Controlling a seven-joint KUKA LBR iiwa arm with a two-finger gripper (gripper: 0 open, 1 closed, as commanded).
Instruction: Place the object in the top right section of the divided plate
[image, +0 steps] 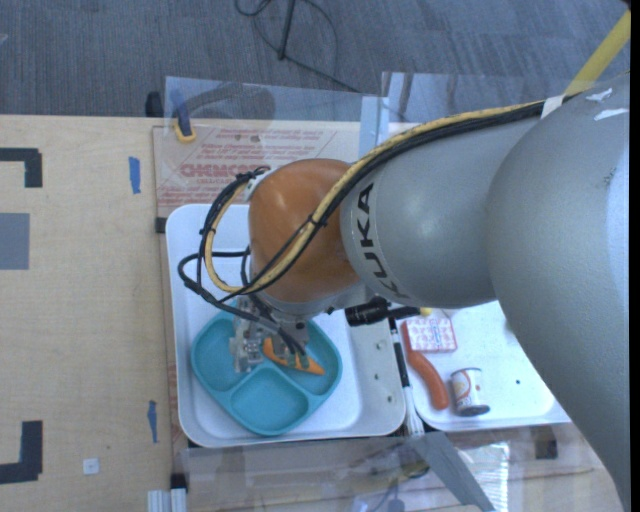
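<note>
Claw (262, 345) low over plate (262, 375) in left bin (190, 300), grip state not discernible; orange object (300, 358) lying in top right section, seemingly placed; withdrawal left.

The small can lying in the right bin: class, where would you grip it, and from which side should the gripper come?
Grip the small can across its round body, about midway along, coming straight down from above. It seems to lie on its side on the floor of the right bin, so its curved flanks face the fingers. The orange carrot-like piece lies close on its left, so lower carefully there.
</note>
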